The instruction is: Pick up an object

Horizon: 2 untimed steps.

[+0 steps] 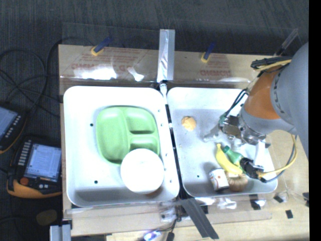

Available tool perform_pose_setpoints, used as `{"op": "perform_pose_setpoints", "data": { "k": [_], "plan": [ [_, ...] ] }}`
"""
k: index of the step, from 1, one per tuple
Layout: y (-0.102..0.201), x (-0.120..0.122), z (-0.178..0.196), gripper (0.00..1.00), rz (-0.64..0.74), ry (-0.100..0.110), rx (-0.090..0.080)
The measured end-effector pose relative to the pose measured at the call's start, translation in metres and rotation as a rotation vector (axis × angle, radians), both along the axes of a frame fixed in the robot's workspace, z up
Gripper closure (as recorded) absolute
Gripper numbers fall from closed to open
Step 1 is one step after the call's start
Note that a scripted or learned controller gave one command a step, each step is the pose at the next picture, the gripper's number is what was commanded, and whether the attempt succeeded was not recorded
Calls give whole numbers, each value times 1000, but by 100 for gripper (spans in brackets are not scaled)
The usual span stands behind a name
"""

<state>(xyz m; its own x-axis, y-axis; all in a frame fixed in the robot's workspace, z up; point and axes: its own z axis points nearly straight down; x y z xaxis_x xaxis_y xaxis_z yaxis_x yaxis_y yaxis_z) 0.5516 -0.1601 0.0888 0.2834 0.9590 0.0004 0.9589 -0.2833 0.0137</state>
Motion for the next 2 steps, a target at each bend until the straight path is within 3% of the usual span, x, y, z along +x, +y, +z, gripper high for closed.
{"op": "perform_pose_setpoints", "data": {
  "k": [1, 2],
  "plan": [
    [30, -61, 1, 0, 584, -3, -14],
    [83, -67, 91, 0, 683, 20, 2]
  ]
}}
